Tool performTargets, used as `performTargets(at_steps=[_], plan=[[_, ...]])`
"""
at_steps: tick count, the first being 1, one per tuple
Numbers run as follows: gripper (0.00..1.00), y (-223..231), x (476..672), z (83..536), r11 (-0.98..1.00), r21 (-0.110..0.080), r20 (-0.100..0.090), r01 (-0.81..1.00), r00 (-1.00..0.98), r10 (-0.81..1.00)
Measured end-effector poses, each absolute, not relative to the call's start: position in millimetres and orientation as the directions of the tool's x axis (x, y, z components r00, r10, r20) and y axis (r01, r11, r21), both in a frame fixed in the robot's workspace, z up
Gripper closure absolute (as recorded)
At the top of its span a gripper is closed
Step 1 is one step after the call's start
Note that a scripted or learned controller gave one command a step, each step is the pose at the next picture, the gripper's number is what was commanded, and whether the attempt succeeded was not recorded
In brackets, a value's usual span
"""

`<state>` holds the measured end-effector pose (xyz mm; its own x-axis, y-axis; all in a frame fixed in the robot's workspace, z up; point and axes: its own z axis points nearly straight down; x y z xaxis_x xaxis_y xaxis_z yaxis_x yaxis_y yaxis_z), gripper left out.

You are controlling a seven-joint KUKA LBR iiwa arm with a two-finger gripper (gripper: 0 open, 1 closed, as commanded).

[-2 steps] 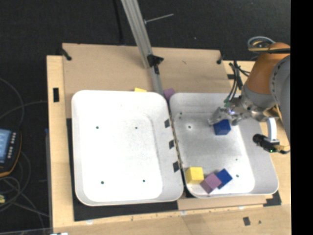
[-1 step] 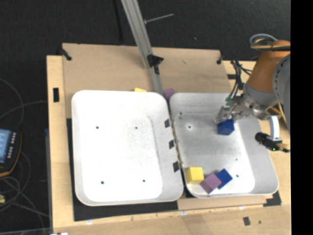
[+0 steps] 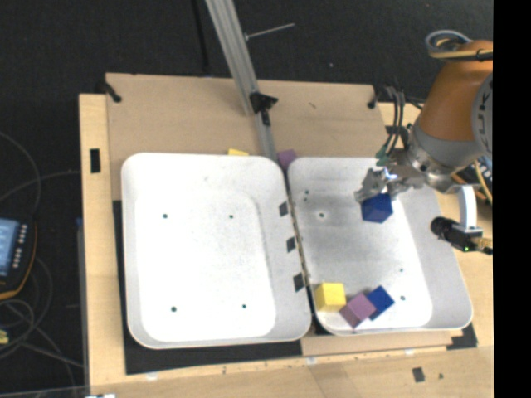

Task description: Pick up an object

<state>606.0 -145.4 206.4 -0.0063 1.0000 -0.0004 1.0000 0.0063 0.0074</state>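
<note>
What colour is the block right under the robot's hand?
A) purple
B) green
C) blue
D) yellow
C: the block just beneath the hand in the right bin is blue; the yellow block and purple block lie at that bin's near edge.

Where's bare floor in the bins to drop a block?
The left bin floor is bare wall to wall. In the right bin, the middle is free, between the gripper with its blue cube and the crowded front edge: yellow cube, purple block, blue block.
</note>
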Motion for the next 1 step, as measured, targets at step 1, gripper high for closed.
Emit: performTargets(at_steps=[1], plan=[[1.0,-81.4,635.9,240.1,0.009,0.006,0.001,1.0,-0.009,1.0]])
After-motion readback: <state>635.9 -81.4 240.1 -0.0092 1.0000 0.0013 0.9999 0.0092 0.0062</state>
